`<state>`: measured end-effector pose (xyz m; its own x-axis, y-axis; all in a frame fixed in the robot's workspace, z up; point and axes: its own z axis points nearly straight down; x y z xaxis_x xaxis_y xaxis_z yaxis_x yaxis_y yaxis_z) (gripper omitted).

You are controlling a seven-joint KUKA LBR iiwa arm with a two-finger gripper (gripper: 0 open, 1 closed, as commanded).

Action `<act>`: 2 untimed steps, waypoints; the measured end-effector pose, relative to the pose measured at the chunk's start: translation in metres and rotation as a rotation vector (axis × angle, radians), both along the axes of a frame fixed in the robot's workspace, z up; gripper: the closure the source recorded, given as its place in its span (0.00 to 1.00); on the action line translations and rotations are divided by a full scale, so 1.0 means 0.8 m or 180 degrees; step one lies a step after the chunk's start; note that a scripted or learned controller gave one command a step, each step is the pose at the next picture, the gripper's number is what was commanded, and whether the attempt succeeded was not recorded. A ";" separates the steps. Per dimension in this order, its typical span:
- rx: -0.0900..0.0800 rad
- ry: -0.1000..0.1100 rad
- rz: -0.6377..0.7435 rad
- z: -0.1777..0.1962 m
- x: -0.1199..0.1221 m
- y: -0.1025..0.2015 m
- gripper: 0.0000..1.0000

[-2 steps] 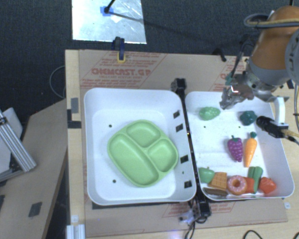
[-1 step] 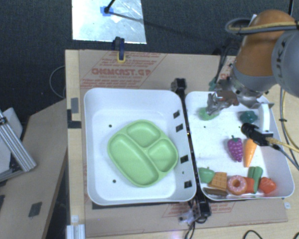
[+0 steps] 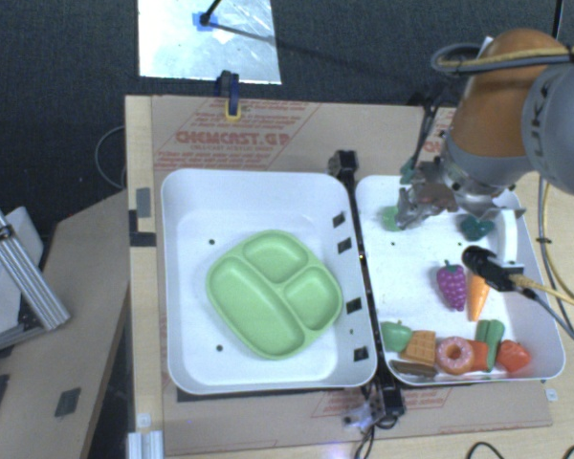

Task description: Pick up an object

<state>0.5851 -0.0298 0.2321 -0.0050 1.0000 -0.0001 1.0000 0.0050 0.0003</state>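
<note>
- My gripper (image 3: 416,207) hangs low over the far left corner of the right bin (image 3: 407,280). I cannot tell whether it is wide or narrow from this angle.
- Small green piece (image 3: 391,220) lies on the bin floor, just beside the gripper on the side toward the left bin (image 3: 201,208). I cannot tell if they touch.
- The piece is too small and partly hidden, so its long axis and heading are unreadable.
- Teal piece (image 3: 476,227) lies on the gripper's other side, near.
- Purple grapes (image 3: 451,285) and carrot (image 3: 476,297) lie mid-bin, well apart from the gripper. The carrot's long axis runs far-to-near.
- Green divided plate (image 3: 273,295) sits in the left bin.
</note>
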 end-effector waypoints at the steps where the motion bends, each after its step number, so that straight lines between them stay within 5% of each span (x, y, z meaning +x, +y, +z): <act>1: -0.0001 -0.0001 -0.0013 -0.020 0.006 -0.004 1.00; 2: 0.0001 0.0000 0.0001 -0.020 0.004 0.009 1.00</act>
